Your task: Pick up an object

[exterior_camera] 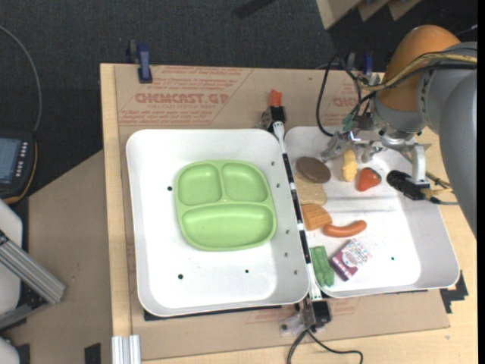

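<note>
1. Camera view: the gripper point(356, 144) is seen low over the far edge of the right bin point(424, 268), just above a small yellow piece point(349, 166) and beside a red piece point(369, 179).
2. Whether the gripper is open or closed cannot be told, since its tips are lost against the clutter below.
3. Other pickable things are laid along the right bin's left edge: a brown disc point(313, 170), a tan biscuit point(312, 196), an orange wedge point(315, 218), a sausage point(345, 228), a green strip point(322, 266) and a purple packet point(352, 255).
4. A green divided plate point(225, 205) is set in the middle of the left bin point(151, 271).
5. The step in hand is judged to be the descent onto the yellow piece; nothing is seen lifted yet.
6. A squeeze on that piece and a straight lift clear of the red piece would be called for next.
</note>
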You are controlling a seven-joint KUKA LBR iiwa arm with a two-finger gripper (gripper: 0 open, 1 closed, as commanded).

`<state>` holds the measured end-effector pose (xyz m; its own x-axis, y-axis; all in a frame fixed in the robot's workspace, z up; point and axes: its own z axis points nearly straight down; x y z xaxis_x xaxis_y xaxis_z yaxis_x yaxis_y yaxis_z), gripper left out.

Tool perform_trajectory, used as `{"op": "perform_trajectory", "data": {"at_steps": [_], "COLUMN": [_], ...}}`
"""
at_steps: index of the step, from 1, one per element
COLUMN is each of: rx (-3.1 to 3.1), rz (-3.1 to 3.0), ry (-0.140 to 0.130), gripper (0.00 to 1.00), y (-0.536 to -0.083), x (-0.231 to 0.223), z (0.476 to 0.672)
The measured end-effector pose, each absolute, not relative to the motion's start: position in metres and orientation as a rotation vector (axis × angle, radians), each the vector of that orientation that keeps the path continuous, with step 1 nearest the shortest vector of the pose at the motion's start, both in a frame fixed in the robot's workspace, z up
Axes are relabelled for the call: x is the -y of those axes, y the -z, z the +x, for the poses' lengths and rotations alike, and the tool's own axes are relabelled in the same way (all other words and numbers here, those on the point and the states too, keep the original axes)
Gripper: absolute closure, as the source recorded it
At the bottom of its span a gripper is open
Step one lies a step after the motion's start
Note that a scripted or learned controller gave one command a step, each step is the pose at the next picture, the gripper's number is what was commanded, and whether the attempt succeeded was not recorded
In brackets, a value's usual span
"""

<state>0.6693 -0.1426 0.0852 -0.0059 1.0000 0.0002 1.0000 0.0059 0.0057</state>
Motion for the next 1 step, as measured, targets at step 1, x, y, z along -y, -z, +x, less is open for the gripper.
{"op": "perform_trajectory", "data": {"at_steps": [1], "rx": [-2.22], "rz": [2.214], "ry": [-0.004], "gripper": [1.0], "y": [-0.0965], "x": [0.146], "z": [0.668]}}
